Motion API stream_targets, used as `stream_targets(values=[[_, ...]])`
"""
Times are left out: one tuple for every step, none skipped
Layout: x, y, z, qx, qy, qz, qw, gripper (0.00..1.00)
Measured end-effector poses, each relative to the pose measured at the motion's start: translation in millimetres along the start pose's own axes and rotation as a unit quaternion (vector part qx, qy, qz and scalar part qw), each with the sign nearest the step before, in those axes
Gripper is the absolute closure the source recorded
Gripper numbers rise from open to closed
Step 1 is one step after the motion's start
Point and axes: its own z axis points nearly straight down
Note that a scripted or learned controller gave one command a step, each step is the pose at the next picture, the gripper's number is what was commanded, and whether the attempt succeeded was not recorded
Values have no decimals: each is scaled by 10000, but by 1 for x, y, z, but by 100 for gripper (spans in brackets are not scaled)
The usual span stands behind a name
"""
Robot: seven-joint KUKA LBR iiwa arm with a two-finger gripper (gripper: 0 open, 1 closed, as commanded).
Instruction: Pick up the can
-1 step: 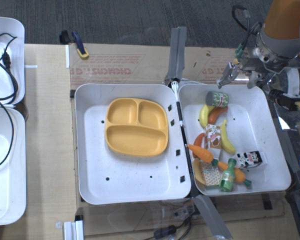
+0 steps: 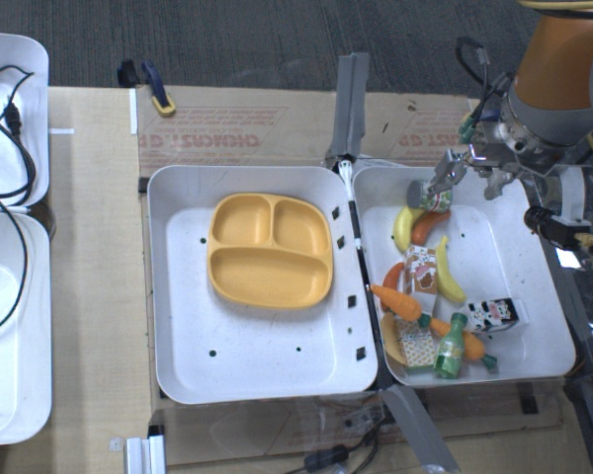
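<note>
In the right bin (image 2: 534, 265) several toy foods lie in a heap. At the heap's far end a small can-like object (image 2: 437, 201) with a green and red label leans on a yellow banana (image 2: 403, 227) and a red piece (image 2: 428, 227). My gripper (image 2: 469, 182) hangs over the bin's far right part, open, with its fingers spread. The left fingertip (image 2: 445, 178) is just above the can's top. Nothing sits between the fingers.
Nearer lie a second banana (image 2: 449, 271), a printed packet (image 2: 421, 270), a carrot (image 2: 399, 302), a green bottle (image 2: 452, 347) and a black-and-white carton (image 2: 495, 314). The left bin (image 2: 178, 294) holds a yellow divided plate (image 2: 271, 250). A grey divider (image 2: 351, 107) rises between the bins.
</note>
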Motion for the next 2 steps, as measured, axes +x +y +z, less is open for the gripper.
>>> stream_targets(values=[[-36, 37, 96, -2, 0, 404, 9992, 0], [-48, 48, 143, -32, 2, 550, 9985, 0]])
